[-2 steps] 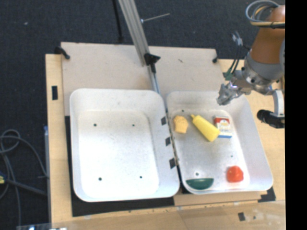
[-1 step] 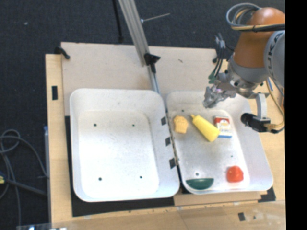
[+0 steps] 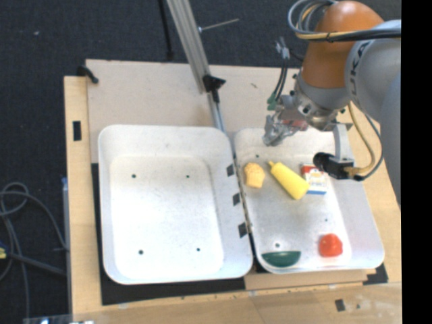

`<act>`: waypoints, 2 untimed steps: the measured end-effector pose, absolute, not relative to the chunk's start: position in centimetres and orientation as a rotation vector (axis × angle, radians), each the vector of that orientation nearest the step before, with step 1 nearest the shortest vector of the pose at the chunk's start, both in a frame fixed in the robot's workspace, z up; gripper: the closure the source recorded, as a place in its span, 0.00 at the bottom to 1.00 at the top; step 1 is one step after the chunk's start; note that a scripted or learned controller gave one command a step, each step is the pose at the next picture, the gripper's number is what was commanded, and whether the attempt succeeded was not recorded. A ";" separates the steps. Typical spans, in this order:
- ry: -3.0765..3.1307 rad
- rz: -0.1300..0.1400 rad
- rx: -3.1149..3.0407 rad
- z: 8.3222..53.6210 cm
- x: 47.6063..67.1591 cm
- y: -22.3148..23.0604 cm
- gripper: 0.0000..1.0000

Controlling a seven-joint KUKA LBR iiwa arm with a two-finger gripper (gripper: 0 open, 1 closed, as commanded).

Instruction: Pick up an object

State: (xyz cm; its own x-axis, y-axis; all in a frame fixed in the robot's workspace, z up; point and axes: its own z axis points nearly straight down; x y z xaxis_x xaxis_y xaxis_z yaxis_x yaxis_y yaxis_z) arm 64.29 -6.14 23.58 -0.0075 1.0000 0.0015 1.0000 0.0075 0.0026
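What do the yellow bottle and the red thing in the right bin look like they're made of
The yellow bottle looks like smooth plastic: even, saturated colour with a soft sheen and a molded tapering neck. The red thing looks like plastic or rubber, matte to slightly glossy, uniformly coloured; the view is too small to tell which.

A pale wooden bench [image 3: 135, 100] stands on dark speckled carpet [image 3: 40, 25]. A grey metal pole [image 3: 192, 46] slants up from the bench's far middle. Loose cables [image 3: 20, 214] lie on the carpet by the bench's left edge. The light is even.
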 end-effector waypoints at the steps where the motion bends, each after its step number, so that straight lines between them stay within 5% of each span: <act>1: 2.230 0.006 2.212 24.4 64.2 0.0 1.00; 2: 2.230 0.005 2.212 25.3 64.0 4.8 1.00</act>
